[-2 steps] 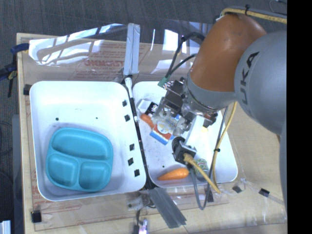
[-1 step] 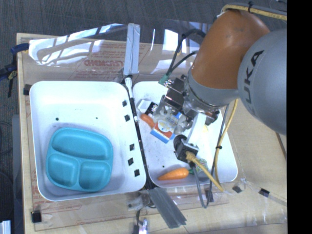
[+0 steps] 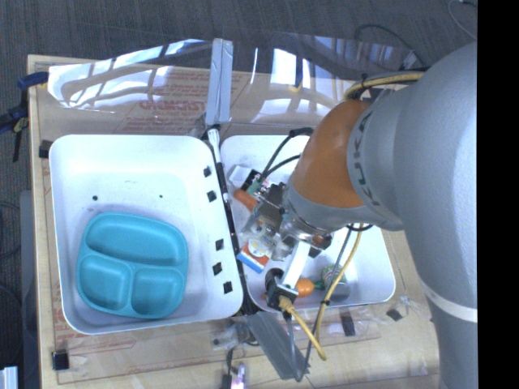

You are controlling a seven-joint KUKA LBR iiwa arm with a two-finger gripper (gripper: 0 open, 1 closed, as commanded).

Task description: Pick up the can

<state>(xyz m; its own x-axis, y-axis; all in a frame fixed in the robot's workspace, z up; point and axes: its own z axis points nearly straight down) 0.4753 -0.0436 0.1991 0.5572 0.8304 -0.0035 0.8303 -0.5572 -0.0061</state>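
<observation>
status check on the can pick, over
End effector low in right bin, grip unreadable. Can not identifiable amid clutter. Arm covers most items. Blue tray in left bin.

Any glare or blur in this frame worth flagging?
Camera view: strong glare streaks on the clear sheeting behind the bins; left bin evenly lit, teal tray sharp; right bin shadowed and mostly hidden beneath the arm, clutter there hard to resolve.

One fixed camera looks down on my desk point(image 3: 122, 96) at a slant from above, taking in both white bins; my arm point(image 3: 405, 152) enters from the right.
</observation>
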